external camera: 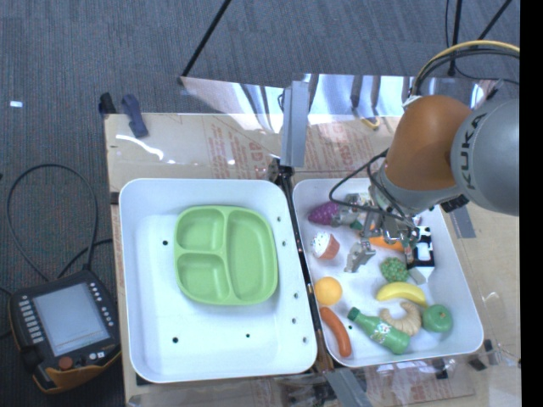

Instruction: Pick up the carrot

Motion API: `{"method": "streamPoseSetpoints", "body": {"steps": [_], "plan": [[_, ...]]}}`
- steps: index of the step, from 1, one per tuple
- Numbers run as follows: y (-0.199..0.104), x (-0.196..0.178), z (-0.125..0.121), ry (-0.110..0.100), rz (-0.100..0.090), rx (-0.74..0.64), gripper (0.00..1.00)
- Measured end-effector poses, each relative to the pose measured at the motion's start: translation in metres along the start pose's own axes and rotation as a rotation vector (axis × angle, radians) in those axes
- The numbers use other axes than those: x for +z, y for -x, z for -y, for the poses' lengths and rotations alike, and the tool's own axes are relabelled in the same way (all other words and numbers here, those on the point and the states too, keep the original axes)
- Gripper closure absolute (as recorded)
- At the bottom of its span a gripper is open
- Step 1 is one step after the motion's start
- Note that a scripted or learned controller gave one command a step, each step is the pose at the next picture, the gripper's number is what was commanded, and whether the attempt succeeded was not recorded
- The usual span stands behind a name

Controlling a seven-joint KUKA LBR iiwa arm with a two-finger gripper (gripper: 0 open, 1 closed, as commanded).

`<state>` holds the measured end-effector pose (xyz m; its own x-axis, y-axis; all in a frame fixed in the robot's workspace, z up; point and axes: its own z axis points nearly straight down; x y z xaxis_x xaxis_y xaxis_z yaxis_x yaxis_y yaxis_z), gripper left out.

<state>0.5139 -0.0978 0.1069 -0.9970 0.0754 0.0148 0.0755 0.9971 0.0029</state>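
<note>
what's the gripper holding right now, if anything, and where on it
Cannot be told. The gripper hangs low in the right bin next to the carrot, but its fingertips are too small and cluttered to read.

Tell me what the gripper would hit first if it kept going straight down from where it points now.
Probably the carrot, whose orange end shows right beside the gripper, or the bare floor of the right bin; depth is hard to judge here.

Read "KUKA" in dark capitals, running slantwise on the grey rounded arm casing beside the orange band. Faint reddish printing seen on the brown cardboard sheet behind the bins, too blurred to make out.
</note>
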Motion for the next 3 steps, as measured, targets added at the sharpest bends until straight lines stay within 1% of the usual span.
{"method": "streamPoseSetpoints", "body": {"steps": [1, 2, 3], "plan": [[0.095, 0.003, -0.005, -0.005, 0.031, -0.107, 0.00], [0.052, 0.019, 0.032, 0.002, 0.003, 0.037, 0.00], [0.133, 0.017, 0.036, 0.000, 0.011, 0.241, 1.00]]}}
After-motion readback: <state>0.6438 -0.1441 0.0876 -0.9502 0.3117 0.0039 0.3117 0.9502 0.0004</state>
